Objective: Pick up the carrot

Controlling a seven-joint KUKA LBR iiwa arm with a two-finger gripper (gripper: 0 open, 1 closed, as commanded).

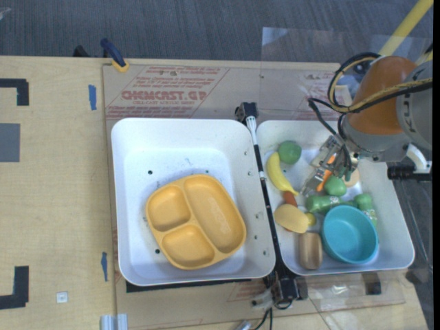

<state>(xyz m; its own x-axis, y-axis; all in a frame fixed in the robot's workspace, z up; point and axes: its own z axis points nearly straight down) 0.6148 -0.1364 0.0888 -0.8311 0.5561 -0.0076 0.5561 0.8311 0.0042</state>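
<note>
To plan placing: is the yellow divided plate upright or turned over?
Upright. The yellow plate in the left bin shows its three hollow compartments facing up.

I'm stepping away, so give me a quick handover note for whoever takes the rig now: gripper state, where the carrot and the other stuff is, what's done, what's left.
Gripper: down in the right bin, over the cluster of toy food near its far side; whether it is open or shut cannot be told.
Carrot: a small orange piece right at the gripper, among the green items; no clear hold visible.
Nearby: banana, green ball, blue bowl.
Left bin: holds the yellow divided plate.
Done: arm has reached the carrot's spot.
Left: confirm the grasp, then lift the carrot.
</note>
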